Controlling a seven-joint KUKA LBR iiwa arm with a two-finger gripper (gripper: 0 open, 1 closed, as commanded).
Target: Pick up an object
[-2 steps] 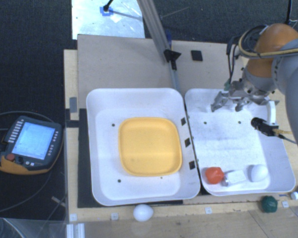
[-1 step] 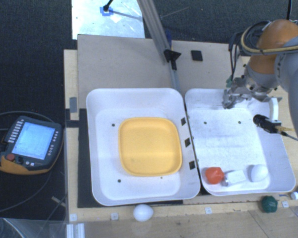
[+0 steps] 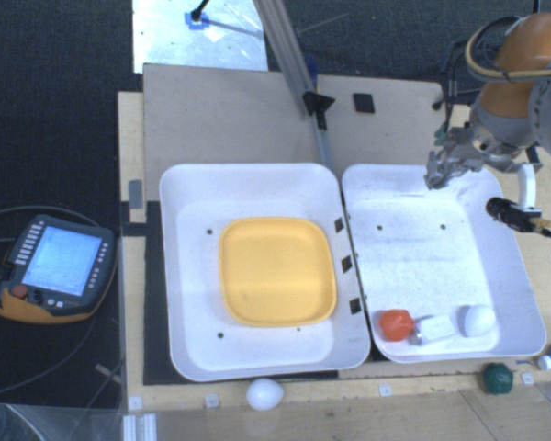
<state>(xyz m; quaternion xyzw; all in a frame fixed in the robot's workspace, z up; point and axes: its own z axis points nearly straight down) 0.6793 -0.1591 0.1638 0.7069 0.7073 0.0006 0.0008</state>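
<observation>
— Looking for something to lift: small round orange-red object (image 3: 395, 324), white oblong piece (image 3: 432, 329) and white egg-shaped ball (image 3: 478, 320), all lying along the near edge of the right white bin (image 3: 413, 246). Probably light, smooth, maybe rolling away under a push.

— Taking the orange-red one across its middle, from above? Touching the white oblong piece on one side, though, and sitting close to the bin wall.

— Agreed, little room for closing there. End effector (image 3: 438, 175) hanging at the far edge of the same bin, well apart from them; holding nothing visible, opening impossible to tell.

— Also noting: yellow square plastic plate (image 3: 278, 270) in the left white bin (image 3: 188, 274), another white egg-shaped ball (image 3: 264, 394) and a dark green ball (image 3: 497, 378) on the bench (image 3: 230, 118), outside the bins.
</observation>
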